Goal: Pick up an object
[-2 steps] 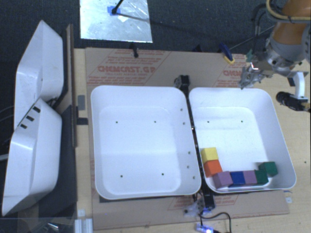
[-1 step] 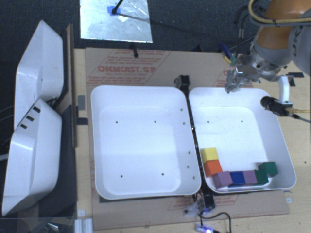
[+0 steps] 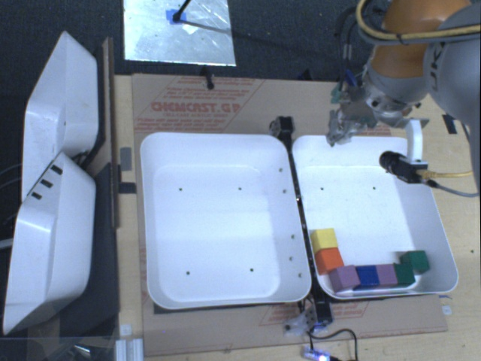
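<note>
The arm (image 3: 421,28) runs off the top and right edges, so most of it's cut off. The gripper (image 3: 342,130) is too small and blurry to read. The green block (image 3: 413,262) partly hides the darker green piece (image 3: 404,275) below it.

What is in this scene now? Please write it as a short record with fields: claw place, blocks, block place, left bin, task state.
claw place: the claw hangs over the far edge of the right bin, apart from the blocks
blocks: yellow block, orange block, purple block, blue block, a second purple block, green block
block place: all in the near part of the right bin, packed in a row along its near wall
left bin: the left bin shows only its white floor
task state: no block lifted yet
</note>
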